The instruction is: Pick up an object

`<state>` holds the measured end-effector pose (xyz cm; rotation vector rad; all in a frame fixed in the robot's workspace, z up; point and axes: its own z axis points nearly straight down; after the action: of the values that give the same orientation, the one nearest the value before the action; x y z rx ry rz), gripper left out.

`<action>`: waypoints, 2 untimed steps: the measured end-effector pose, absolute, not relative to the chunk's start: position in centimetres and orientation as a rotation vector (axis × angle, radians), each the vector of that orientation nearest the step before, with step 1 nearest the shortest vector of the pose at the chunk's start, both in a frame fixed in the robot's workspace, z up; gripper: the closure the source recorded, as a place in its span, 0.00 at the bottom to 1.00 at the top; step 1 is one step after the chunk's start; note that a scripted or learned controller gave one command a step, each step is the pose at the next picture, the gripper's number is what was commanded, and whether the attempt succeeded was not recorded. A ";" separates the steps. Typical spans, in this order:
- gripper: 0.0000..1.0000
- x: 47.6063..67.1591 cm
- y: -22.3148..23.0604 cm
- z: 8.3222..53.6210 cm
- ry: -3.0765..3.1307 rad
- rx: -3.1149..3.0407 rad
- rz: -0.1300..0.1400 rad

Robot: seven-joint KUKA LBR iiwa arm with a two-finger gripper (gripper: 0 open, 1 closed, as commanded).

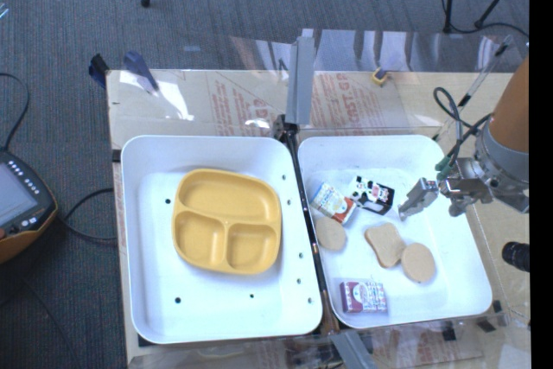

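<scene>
My gripper (435,203) hovers over the right side of the right bin (458,289), open, with nothing between its fingers. To its left lie a black-and-white packet (373,193) and a small white carton (330,200). A tan bread slice (384,244) and a round biscuit (419,263) lie just below the gripper. Another round biscuit (330,234) lies near the bin's left wall, and a maroon carton (363,296) rests by the front wall.
The left bin (143,272) holds a yellow divided plate (229,220). A grey post (301,86) stands behind the divider between the bins. Cables (454,112) hang beside the arm at the right. A small yellow object (380,76) sits on the bench behind.
</scene>
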<state>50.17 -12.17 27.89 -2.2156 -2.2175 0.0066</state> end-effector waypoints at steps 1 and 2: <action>0.00 58.0 -8.1 16.3 -2.214 -2.209 0.015; 0.00 60.8 -9.6 11.1 -2.231 -2.233 -0.018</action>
<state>60.79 -9.64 11.09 -2.2335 -2.2313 -0.0182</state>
